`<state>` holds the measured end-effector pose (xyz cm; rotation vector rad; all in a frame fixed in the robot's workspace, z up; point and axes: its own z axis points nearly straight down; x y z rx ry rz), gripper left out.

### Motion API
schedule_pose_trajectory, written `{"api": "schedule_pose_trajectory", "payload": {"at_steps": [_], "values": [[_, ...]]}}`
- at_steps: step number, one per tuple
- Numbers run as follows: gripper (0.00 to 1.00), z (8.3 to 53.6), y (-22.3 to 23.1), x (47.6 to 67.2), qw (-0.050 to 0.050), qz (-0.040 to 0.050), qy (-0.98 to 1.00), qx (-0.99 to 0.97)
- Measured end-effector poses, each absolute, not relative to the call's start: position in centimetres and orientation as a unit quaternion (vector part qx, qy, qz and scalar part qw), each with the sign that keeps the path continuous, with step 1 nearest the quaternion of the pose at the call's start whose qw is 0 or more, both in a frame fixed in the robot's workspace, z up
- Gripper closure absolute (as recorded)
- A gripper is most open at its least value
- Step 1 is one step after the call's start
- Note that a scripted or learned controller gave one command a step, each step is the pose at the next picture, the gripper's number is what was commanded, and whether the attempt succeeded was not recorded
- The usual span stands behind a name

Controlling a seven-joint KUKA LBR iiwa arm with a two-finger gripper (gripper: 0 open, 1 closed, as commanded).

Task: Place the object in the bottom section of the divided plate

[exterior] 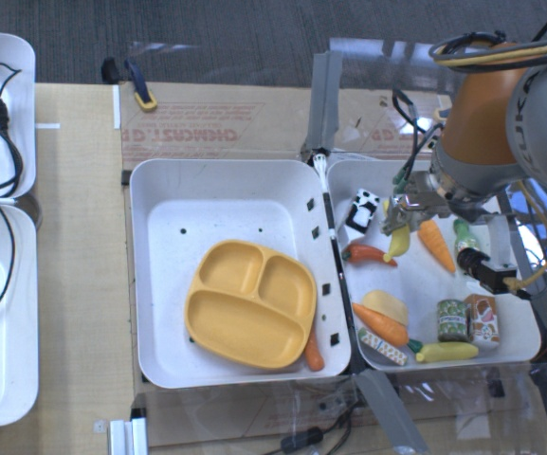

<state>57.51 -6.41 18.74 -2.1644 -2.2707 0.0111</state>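
Camera view: gripper low in the right bin by a banana; grip state unclear; plate bare, placing undone.

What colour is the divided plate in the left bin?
Yellow-orange all over; the divided plate shows plainly in the camera view.

The cardboard sheet behind the bins bears red print (upside down, roughly "CHEMCAST GP").
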Motion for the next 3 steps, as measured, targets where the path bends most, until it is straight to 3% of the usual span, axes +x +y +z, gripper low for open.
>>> {"api": "schedule_pose_trajectory", "payload": {"at_steps": [1,2,3], "values": [[1.00,19.7,3.4,55.9,0.003,0.0035,-0.781,-0.625],[1.00,18.7,9.6,52.0,0.002,0.0047,-0.726,-0.687],[1.00,21.7,10.4,51.7,0.001,0.0039,-0.741,-0.672]]}}
